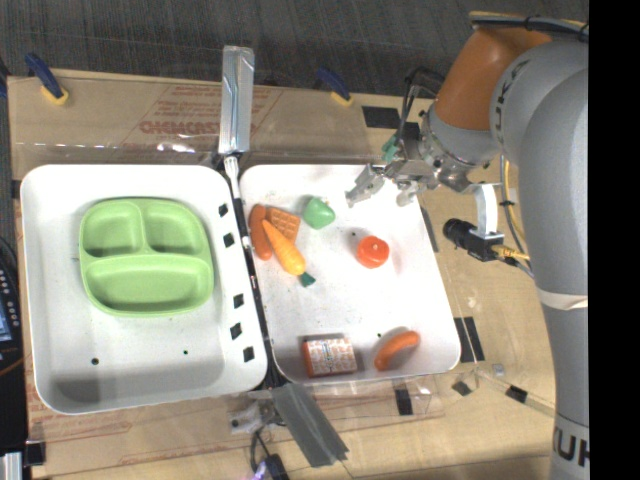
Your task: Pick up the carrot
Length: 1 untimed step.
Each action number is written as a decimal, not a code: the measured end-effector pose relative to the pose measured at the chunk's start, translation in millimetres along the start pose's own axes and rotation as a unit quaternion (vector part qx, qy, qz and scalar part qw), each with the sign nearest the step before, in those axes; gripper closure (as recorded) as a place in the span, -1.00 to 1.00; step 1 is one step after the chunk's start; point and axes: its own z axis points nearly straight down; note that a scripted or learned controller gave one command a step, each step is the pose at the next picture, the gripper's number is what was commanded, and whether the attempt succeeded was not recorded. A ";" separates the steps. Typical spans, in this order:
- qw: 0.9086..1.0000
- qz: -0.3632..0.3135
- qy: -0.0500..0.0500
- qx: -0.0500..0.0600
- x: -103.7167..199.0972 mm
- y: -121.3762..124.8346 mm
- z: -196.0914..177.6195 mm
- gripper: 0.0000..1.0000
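Note:
The carrot (284, 250) is orange with a small green tip and lies at a slant in the left part of the right bin (425, 298). My gripper (383, 192) hangs over the bin's far edge, up and to the right of the carrot and well apart from it. Its two fingers (359, 192) stand spread, so it is open with nothing between them.
Touching the carrot's upper end are an orange sausage-like piece (259, 232) and a waffle-like wedge (284, 223). A green pepper (319, 212), a red tomato (372, 251), a can (329, 355) and an orange bun-like piece (398, 348) share the bin. The left bin holds a green divided plate (147, 255).

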 end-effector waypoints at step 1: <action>0.997 -0.078 -0.001 -0.002 14.0 10.1 -16.0 -1.00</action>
